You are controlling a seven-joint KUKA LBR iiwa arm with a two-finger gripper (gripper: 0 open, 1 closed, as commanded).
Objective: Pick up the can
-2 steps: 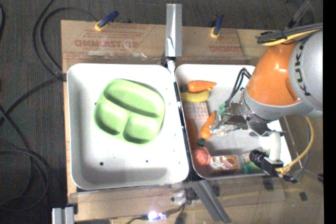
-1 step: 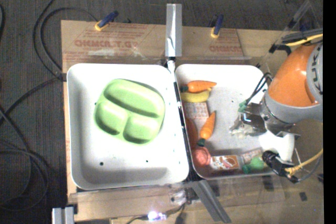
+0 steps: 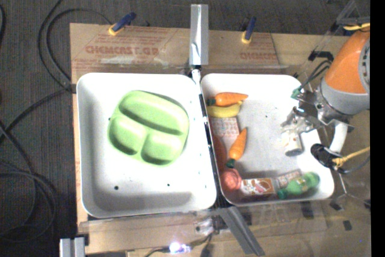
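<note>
My gripper hangs over the right bin's right side; how wide it stands, I cannot tell. The can lies on its side along that bin's near wall, beside a green bottle. Farther left, a green tray sits in the left bin.

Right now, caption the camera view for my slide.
Grey arm's gripper hovers over right white bin; large green moulded cushion fills left.

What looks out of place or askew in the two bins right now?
The items in the right bin lie jumbled along its left and lower walls, the bottle on its side. A big green moulded piece sits tilted in the left bin. No spill is visible.
</note>
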